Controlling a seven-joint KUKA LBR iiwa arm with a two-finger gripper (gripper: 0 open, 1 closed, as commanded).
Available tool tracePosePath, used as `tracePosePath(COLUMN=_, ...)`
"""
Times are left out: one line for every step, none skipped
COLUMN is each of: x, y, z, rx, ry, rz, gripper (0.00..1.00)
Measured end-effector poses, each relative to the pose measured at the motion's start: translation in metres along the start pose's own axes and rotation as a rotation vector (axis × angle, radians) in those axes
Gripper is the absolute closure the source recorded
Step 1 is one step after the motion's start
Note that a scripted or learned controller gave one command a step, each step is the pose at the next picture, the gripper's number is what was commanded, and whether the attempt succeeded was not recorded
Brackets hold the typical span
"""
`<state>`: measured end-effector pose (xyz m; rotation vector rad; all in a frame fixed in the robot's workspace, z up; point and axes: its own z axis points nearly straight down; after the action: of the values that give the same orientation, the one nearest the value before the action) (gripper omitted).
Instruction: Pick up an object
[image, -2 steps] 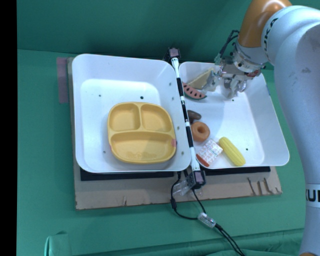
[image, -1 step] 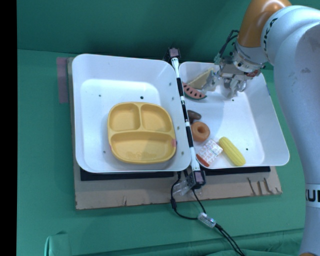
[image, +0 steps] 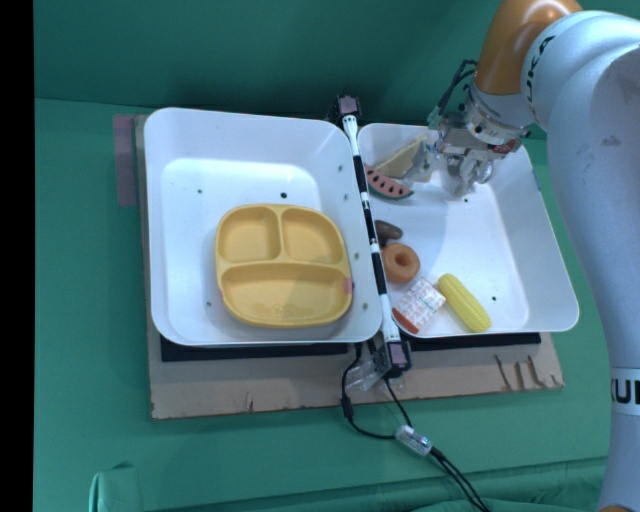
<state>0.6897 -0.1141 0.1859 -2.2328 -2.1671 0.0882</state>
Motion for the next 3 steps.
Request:
tracePosePath(x=-0.0003, y=0.0001, z=0.0, rx=0.0, ry=0.001, rz=-0.001, gripper=0.0)
tracePosePath(x=0.0011, y=-0.0025, z=0.0002, rx=-0.01, ry=-0.001, rz=-0.001, gripper=0.0)
tracePosePath(x=0.0004, y=0.0003, z=-0.0001, rx=-0.001, ry=0.002, rz=-0.002, gripper=0.0)
